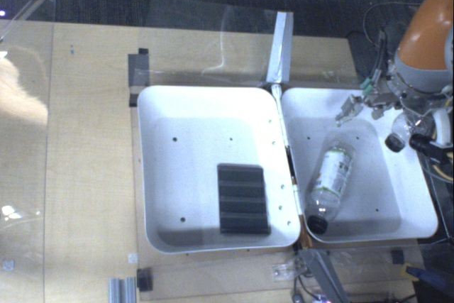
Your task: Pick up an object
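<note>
A clear plastic bottle (331,177) with a pale label lies on its side in the right bin (411,216), its dark cap (317,225) pointing at the bin's near-left corner. A black ribbed rectangular block (242,199) lies flat in the left bin (163,152), toward its near edge. The arm's orange band (428,30) is at the far right, and my gripper (352,108) hangs over the far part of the right bin, above and beyond the bottle and apart from it. Nothing is visibly held.
A metal divider strip (279,50) runs back from where the two bins meet. Cables and a small round fitting (396,141) hang beside the wrist over the right bin's right side. A clear panel (28,117) covers the bench at left.
</note>
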You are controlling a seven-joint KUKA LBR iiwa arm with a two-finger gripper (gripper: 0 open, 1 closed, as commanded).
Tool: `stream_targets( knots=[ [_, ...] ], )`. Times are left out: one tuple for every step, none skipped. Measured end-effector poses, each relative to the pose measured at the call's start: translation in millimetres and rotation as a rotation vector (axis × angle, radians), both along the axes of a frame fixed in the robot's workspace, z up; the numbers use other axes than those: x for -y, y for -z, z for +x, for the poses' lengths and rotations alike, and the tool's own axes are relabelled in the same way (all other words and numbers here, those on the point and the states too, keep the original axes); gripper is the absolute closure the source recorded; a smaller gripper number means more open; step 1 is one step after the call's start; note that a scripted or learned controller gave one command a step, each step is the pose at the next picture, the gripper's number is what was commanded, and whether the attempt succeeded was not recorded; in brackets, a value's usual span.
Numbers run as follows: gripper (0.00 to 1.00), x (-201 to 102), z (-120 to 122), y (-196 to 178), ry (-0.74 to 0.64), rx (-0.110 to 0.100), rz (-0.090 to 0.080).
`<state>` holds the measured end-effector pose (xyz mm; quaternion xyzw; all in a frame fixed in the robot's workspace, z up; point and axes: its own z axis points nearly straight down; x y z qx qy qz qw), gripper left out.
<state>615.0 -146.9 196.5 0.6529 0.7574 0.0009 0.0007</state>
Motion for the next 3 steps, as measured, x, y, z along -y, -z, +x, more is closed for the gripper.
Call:
stream_targets(
  knots=[
    [0.00,-9,-17,108,-0.026,0.010,-0.002],
    [0.00,-38,42,106,-0.248,0.008,-0.003],
    [0.00,-3,-30,107,-0.196,0.009,-0.004]
  ],
)
